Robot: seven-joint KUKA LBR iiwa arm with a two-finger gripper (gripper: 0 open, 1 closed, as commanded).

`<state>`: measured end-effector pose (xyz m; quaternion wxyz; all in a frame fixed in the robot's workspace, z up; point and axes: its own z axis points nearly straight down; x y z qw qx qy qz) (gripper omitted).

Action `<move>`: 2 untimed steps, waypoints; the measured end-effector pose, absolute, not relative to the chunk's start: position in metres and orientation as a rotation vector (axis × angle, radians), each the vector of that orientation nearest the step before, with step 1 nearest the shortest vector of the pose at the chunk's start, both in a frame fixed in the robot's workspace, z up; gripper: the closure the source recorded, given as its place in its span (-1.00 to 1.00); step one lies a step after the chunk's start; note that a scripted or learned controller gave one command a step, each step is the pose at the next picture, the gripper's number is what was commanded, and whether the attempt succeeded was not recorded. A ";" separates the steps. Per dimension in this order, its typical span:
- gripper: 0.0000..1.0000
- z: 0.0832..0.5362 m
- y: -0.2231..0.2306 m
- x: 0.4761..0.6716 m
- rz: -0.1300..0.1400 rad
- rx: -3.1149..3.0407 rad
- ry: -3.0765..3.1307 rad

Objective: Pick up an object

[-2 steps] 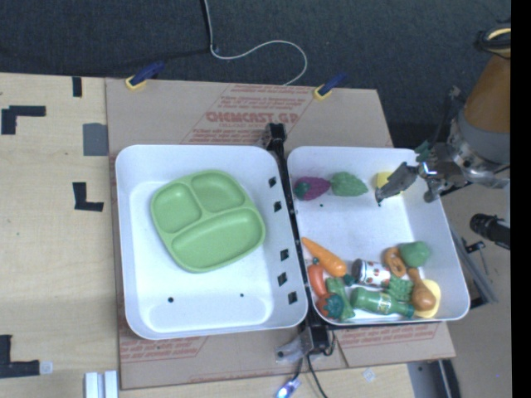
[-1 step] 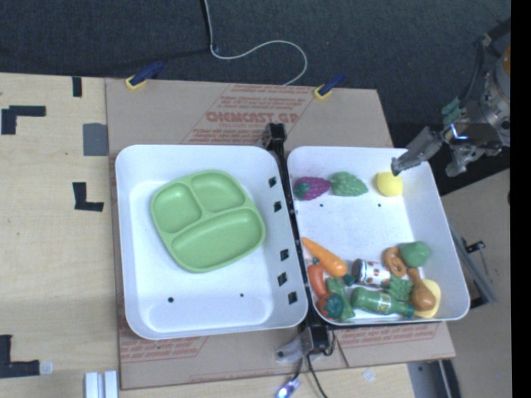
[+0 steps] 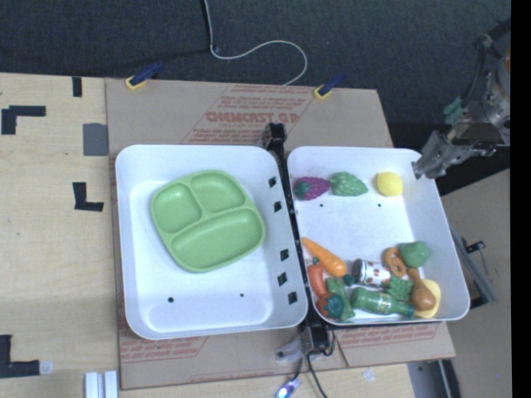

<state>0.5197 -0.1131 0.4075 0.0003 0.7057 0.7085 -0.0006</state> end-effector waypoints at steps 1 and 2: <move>1.00 0.341 -0.022 0.482 -0.009 2.218 2.239; 1.00 0.410 0.049 0.491 0.008 2.208 2.231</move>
